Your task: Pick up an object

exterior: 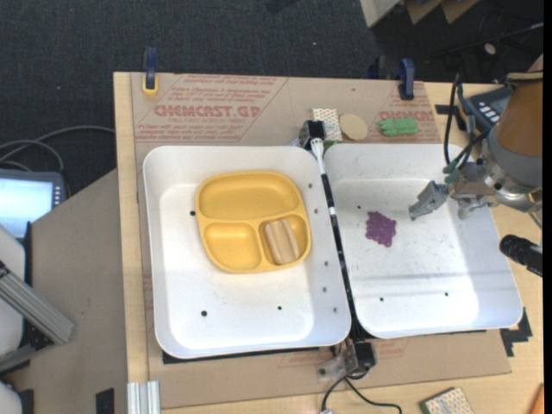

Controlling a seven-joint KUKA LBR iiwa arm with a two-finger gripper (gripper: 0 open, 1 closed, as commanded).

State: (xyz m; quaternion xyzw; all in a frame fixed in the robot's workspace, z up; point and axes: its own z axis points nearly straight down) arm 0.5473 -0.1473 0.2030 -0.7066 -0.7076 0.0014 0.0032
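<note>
Here, the left bin (172, 257) carries a yellow divided tray (252, 198), and a tan block (279, 241) lies in the tray's lower right compartment. Across the black seam, the right bin (431, 300) has a small purple object (380, 228) on its floor, up toward the middle, nothing touching it. Just right of that and a little higher hangs the gripper (431, 202), over the right bin's upper area; whether it's wide or narrow I cannot tell from this angle, and it's carrying nothing I can see. Beyond the bins' far edge sit a round tan disc (354, 127) and a green piece (398, 128). Everything rests on a cardboard-covered bench (216, 110) clamped at the back, with dark carpet (129, 15) around.
</note>
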